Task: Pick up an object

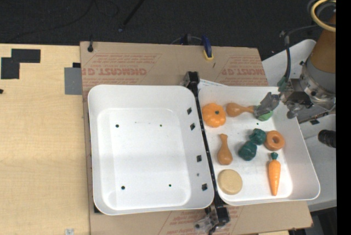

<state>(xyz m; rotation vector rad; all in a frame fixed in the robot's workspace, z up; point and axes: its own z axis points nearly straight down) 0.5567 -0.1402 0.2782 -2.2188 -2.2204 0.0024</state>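
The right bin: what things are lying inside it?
Inside the right bin: pumpkin, two tan gourds, green toy, donut, carrot, beige disc. The gripper covers part of a light green item.

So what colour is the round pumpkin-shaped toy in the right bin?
Orange, with a small green stem; the pumpkin shows clearly in the camera view.

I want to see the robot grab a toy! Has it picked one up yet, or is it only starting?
Nothing looks picked up yet. The pumpkin, carrot, donut, round cookie and dark green toy all lie in the right bin. In hand: the gripper is low at the bin's far edge, by a small green piece and a tan pear-shaped toy. Gripping and lifting are left.
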